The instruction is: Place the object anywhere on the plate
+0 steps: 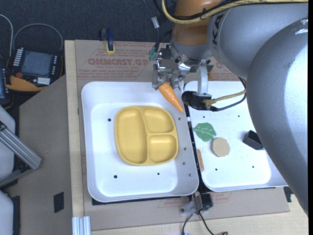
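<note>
1 orange carrot, tapered, is hanging clenched in the jaws over the left bin, beside the yellow 3-compartment plate. The right bin is holding 3 items.

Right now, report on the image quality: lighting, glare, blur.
Camera view: lighting is even and bright, with slight glare on the left bin; the yellow plate and carrot are sharp; the grey arm at right looms large and soft, out of focus; shadows are faint.
</note>
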Available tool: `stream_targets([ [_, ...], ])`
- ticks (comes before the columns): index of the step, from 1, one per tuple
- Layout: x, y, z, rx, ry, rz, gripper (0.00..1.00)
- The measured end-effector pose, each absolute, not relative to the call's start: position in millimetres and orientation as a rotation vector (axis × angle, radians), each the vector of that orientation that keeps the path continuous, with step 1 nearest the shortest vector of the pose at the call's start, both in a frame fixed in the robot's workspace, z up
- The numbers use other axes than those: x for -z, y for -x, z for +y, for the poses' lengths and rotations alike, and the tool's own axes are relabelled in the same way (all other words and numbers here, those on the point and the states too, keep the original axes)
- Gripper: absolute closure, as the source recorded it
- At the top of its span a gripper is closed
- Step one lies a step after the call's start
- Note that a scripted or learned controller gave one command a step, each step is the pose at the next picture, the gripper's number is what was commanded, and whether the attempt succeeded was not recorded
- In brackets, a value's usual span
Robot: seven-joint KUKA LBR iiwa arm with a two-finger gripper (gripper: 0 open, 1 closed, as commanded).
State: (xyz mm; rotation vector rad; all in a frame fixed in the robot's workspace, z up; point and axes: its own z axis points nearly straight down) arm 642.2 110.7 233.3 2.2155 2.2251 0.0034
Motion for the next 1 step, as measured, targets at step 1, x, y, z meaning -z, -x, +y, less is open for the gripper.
stream_targets([
  [1, -215.2, -649.5, 165.7, -0.003, -2.216, 2.227, 1.00],
])
